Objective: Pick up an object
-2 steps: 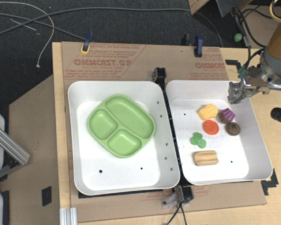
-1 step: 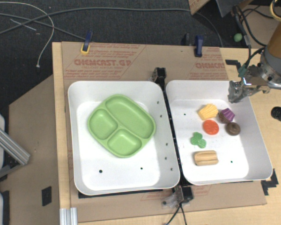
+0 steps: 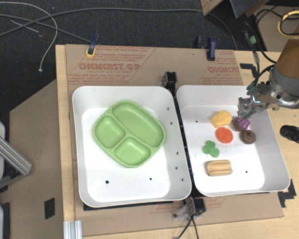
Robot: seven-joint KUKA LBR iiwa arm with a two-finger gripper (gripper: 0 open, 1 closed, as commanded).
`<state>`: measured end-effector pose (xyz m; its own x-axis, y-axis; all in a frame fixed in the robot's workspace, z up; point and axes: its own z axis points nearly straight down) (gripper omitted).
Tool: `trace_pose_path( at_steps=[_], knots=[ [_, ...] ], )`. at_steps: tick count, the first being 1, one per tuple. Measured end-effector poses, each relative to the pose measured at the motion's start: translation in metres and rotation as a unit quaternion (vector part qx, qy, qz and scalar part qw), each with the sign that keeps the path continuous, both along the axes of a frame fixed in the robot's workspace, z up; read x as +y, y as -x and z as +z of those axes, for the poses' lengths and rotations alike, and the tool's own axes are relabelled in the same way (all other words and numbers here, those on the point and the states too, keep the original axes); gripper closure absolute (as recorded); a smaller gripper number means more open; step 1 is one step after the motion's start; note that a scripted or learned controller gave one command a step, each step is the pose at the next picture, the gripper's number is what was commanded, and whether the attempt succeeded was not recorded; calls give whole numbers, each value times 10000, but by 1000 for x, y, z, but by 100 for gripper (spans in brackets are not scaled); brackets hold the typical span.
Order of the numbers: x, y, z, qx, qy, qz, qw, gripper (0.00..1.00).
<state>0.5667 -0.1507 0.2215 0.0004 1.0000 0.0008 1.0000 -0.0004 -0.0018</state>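
From the camera view above the worktop (image 3: 40, 148), two shallow white bins sit side by side on a cardboard-brown board. The right bin (image 3: 269, 176) holds the small toy foods. The tool (image 3: 245, 108) hangs over that bin's upper right part, a grey metal head below the arm's (image 3: 293, 66) orange band. Whether it is open or closed cannot be told from here, and nothing can be seen caught in it.

A small purple piece (image 3: 240, 123) lies right under the tool's tip, partly hidden by it; contact cannot be judged. Just left of it rests a yellow ridged piece (image 3: 221, 118), shaped like a cob of corn. Below that sits a round red-orange piece (image 3: 224, 135), smooth and matte, with a dark brown ring-shaped piece (image 3: 248, 136) just to its right. Lower and to the left is a small green lumpy piece (image 3: 211, 148), like a bit of broccoli. Nearest the front edge lies a tan bun-like piece (image 3: 219, 168), long and rounded, well apart from the tool.

The left bin (image 3: 84, 173) carries a pale green plastic tray (image 3: 129, 133) with three compartments, set at a slant.
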Motion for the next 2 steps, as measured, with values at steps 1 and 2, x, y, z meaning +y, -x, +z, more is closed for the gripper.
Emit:
trace_pose_path(
  at_steps=[1,2],
  knots=[
    [1,-8,-47,22,-7,3,10000,0],
    [4,4,-101,33,-12,-1,10000,0]
  ],
)
